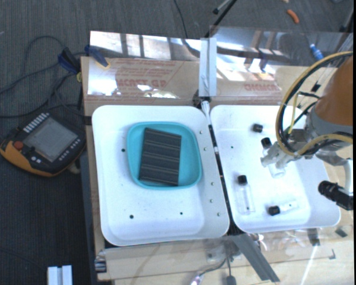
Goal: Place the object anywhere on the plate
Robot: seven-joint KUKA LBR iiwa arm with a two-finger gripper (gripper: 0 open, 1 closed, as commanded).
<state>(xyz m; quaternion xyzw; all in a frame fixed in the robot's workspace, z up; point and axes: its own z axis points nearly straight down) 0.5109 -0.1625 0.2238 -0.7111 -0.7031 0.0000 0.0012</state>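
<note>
Your pincer [275, 161] hangs over the right bin [320, 217], toward the middle right of the frame; you cannot tell from this angle whether it is released or clenched, and nothing shows between its tips. Yellow and black cables loop above it, with the orange band of the arm [344, 94] at the right edge.

Around it in the right bin lie small clear vials with black caps: two [257, 127] [265, 141] up and to its left, one [242, 190] below left near the bin's left wall, and one [280, 208] near the lower edge.

In the left bin [160, 221] sits a teal plate [193, 159], and the dark ribbed block [161, 156] lies flat on it, roughly centred.

Behind both bins, cardboard [148, 79] stands at the counter's back. At the far left of the frame a pendant [44, 144] rests on the floor.
</note>
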